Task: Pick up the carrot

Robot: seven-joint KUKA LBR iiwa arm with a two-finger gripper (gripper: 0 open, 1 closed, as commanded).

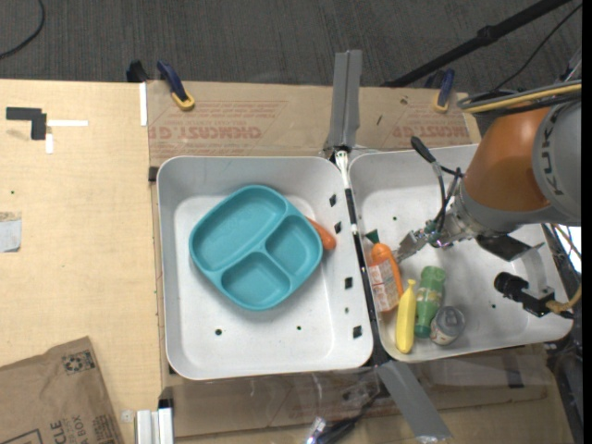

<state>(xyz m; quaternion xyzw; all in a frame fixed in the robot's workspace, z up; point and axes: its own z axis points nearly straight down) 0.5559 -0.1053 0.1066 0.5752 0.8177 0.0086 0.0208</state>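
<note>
Camera view: carrot (325, 235) seemingly left of claw (416, 240)

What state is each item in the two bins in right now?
carrot: left bin, mostly hidden under the plate's right edge.
teal plate: flat, upright, compartments bare.
orange bottle: lying down, right bin.
banana: lying beside the bottles.
green bottle: lying down.
gripper: over right bin, holding nothing visible.

carrot (325, 236) — mostly hidden behind teal plate (256, 247) | arm (523, 169) — cut off right
</note>
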